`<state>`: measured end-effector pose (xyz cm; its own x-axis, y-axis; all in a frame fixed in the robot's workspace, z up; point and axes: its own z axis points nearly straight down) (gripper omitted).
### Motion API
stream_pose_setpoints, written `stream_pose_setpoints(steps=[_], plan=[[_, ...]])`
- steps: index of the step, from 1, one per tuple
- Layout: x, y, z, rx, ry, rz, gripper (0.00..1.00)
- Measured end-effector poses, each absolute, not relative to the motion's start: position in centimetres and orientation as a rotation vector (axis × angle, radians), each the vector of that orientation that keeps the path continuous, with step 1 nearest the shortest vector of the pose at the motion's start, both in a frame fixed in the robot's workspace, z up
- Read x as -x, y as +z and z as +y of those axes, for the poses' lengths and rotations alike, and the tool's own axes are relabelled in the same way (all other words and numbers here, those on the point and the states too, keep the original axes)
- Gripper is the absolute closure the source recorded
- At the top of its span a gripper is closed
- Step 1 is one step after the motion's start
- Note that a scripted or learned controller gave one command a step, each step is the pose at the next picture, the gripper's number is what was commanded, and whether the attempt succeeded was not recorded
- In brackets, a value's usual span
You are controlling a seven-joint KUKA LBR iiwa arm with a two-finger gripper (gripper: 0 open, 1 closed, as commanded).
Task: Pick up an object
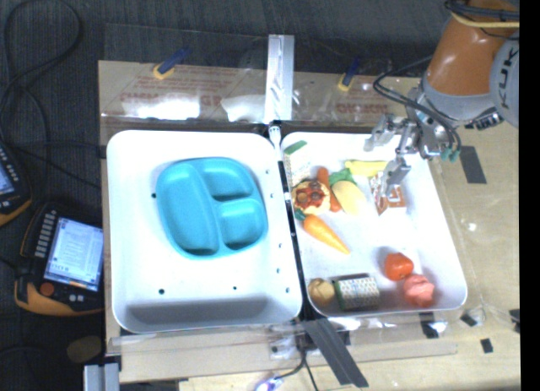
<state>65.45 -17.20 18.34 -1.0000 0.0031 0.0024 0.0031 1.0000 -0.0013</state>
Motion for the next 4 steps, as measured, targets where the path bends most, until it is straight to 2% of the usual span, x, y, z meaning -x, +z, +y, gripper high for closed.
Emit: stream_pose_setpoints(steps=[1, 2, 3, 4], plan=[[-65.6, 8.8, -16.6, 0.361, 0.002, -3.124, 0.00], [-65.8, 9.6, -16.6, 0.359, 0.010, -3.130, 1.00], [-62.1, 18.5, -9.0, 0.340, 0.001, -3.126, 1.00], [-60.8, 18.9, -5.2, 1.152, 0.004, -2.924, 1.00]])
